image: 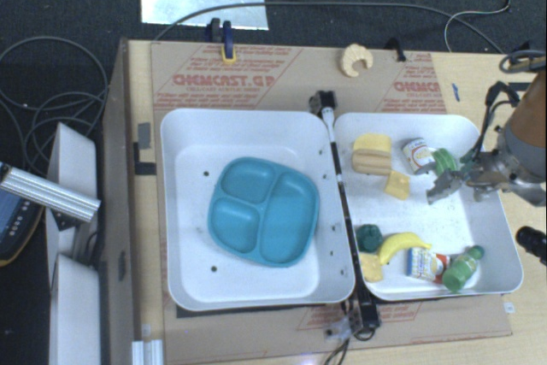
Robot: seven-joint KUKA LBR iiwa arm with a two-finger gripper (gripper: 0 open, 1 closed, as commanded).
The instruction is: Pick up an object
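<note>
My gripper (441,184) hangs over the middle right of the right bin (491,228), reaching in from the right. It looks open, with nothing between its fingers. A small green toy (444,159) lies just above its upper finger, and a tin can (416,154) sits beside that. A yellow wedge (397,185) lies a little to the gripper's left. A tan and yellow block (372,154) sits at the bin's far left. Along the front lie a banana (400,245), a small carton (423,263) and a green bottle (462,267).
A dark green piece (368,237) and a yellow piece (372,268) lie by the divider. The left bin (184,184) holds a blue compartment plate (261,211). A beige croissant-like toy (356,60) and a blue and yellow clamp (226,41) rest on the bench behind the bins.
</note>
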